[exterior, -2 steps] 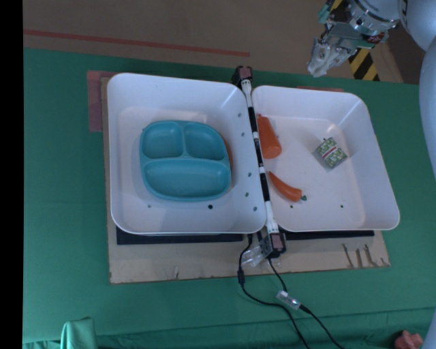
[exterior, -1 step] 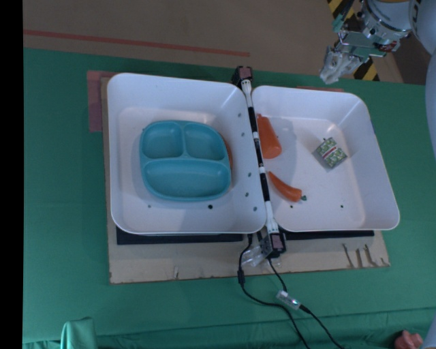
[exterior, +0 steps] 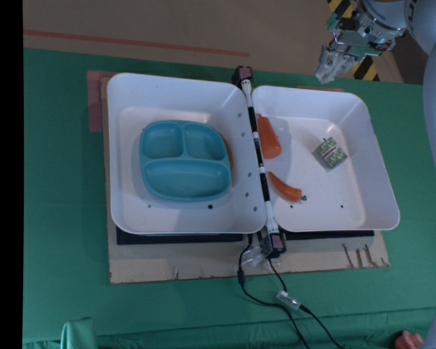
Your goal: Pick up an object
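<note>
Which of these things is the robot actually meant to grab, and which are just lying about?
For the job, in the right bin:
larger orange piece
smaller orange piece
small green patterned block
gripper, above the bin's far edge

Perhaps also pickable:
teal divided plate in the left bin

Just lying about:
cables
cardboard sheet
green cloth

We see the arm (exterior: 409,17) reaching in from the upper right, wrist angled down and leftward. Our gripper (exterior: 332,67) hangs just below the wrist, pale fingers pointing down, with nothing between them.
</note>
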`<state>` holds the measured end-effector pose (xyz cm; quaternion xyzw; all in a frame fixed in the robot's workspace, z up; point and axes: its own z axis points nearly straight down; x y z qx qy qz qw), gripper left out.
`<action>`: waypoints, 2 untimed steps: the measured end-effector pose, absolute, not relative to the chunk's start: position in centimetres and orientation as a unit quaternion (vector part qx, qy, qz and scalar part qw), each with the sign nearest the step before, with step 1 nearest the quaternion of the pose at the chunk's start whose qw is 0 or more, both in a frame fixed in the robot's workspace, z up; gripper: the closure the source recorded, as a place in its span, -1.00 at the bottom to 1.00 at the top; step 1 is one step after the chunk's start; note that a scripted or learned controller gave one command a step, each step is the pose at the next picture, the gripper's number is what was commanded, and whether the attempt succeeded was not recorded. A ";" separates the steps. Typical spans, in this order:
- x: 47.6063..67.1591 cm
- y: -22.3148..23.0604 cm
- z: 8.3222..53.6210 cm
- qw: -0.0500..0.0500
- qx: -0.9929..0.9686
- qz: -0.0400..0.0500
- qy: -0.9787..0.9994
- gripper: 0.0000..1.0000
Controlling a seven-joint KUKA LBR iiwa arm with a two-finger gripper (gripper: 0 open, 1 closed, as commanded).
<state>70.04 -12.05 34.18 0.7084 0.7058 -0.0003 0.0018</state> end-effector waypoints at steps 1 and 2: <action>70.1 -9.8 35.1 0.003 0.708 0.001 0.706 1.00; 70.1 -6.6 35.6 0.003 0.708 0.001 0.706 1.00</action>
